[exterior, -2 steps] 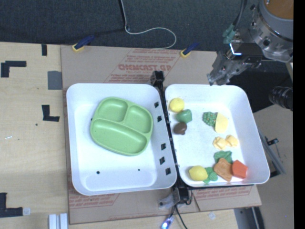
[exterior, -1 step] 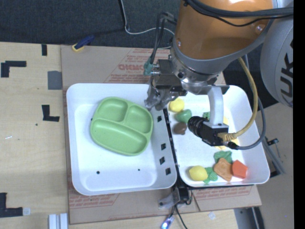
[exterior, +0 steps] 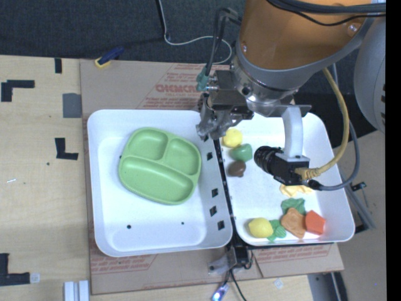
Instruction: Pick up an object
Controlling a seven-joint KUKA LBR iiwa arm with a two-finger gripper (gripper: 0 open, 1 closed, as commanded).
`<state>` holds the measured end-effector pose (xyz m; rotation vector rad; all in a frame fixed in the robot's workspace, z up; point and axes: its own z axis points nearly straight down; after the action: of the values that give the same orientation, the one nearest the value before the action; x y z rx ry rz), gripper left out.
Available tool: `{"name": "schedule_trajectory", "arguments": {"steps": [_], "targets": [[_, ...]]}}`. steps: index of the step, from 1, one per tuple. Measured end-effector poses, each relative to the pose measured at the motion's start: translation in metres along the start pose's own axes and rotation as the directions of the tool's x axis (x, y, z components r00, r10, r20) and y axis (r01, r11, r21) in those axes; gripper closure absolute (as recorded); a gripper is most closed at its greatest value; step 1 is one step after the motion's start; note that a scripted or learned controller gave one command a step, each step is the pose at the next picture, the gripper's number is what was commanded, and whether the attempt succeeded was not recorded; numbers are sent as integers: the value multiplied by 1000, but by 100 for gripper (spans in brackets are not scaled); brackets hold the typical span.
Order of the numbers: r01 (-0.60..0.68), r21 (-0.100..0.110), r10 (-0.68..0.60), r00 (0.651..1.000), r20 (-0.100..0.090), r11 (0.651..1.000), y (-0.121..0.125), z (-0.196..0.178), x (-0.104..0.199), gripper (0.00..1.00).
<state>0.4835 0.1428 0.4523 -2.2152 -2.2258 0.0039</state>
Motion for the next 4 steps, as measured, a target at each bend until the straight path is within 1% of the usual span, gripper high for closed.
{"name": "schedule_trajectory", "arguments": {"steps": [4], "targets": [[6,7,-6,1000,2,1000,0,-38,2,100]]}}
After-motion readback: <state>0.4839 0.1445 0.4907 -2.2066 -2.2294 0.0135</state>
